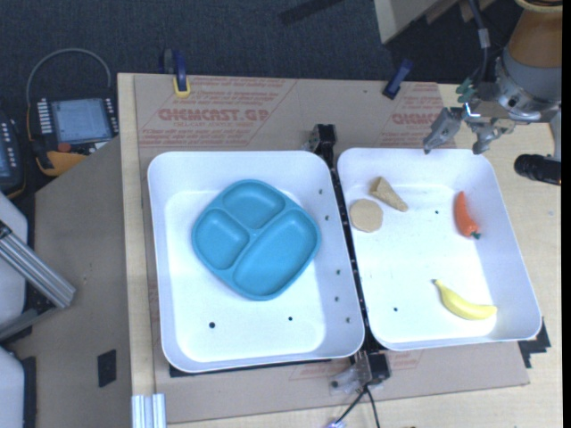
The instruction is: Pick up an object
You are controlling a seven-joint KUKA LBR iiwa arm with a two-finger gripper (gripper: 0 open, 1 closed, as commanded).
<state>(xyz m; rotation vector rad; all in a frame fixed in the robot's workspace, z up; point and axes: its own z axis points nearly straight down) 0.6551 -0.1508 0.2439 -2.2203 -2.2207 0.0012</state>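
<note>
the gripper (461, 135) hangs over the far edge of the right bin (513, 266), near its far right corner, with its two fingers (439, 135) spread apart and nothing between them. the grey arm (526, 78) with its orange band comes in from the upper right.

inside the right bin lie four things, all apart from the gripper. a tan wedge (388, 193) sits toward the far left of the bin, and a round tan cookie (365, 215) lies just beside it on the near-left side, touching or almost touching it. an orange carrot (465, 214) lies close to the bin's right wall, lengthwise from far to near, with a dark tip at its near end. a yellow banana (464, 303) rests toward the near right corner, well apart from the carrot.

the left bin (169, 266) holds a blue divided plate (256, 238) with three compartments, sitting a little far of the bin's middle. both bins rest side by side on a cardboard-covered bench (268, 105).
</note>
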